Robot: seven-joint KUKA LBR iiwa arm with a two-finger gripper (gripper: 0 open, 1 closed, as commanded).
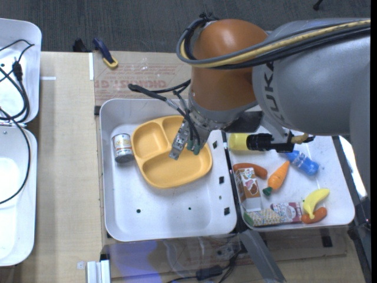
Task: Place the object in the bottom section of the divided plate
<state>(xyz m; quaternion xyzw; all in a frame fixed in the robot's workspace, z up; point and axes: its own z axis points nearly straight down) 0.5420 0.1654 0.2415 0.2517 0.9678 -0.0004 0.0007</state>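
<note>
The yellow divided plate (168,164) lies in the left bin (165,217), tilted, with two small sections at its upper left and one large section toward the lower right. My gripper (187,144) hangs over the plate's right part, just above the large section. A small dark green object (195,148) sits between the fingertips, against the right finger. The orange wrist band and grey arm hide the bin's far right corner.
A small silver can (122,147) stands left of the plate. The right bin (339,175) holds a yellow bottle (242,141), a blue bottle (303,163), a carrot (278,175), a snack packet (248,186), a banana (315,199) and more.
</note>
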